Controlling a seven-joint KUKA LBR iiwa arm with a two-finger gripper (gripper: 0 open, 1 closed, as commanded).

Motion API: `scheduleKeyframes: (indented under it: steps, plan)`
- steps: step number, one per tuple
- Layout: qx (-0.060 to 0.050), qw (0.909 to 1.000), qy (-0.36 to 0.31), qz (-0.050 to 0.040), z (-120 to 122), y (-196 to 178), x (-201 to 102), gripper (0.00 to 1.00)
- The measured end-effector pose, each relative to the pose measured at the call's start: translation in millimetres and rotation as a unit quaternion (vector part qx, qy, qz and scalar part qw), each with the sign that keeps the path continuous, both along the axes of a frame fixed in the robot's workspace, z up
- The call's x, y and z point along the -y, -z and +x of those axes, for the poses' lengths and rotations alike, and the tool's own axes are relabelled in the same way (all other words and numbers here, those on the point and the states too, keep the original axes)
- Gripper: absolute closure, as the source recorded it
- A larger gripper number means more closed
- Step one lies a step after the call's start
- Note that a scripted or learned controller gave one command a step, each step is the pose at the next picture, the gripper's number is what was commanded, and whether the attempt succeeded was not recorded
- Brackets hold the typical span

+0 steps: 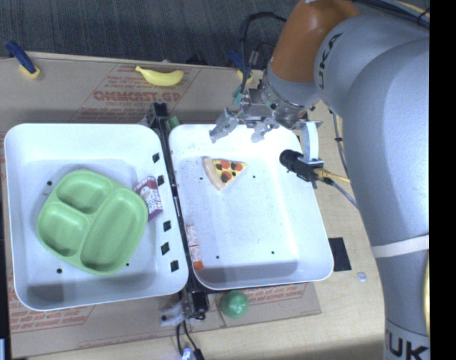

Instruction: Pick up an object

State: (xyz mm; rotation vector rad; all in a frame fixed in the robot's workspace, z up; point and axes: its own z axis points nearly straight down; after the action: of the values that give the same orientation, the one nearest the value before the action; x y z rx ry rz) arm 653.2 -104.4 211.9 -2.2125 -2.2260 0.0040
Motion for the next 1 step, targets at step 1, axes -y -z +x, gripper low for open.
scheduleKeyframes:
  steps: [1]
  plan:
    - [0.001, 1.0000, 0.000, 0.0003, 3.4, -40.5, -16.5, 0.00]
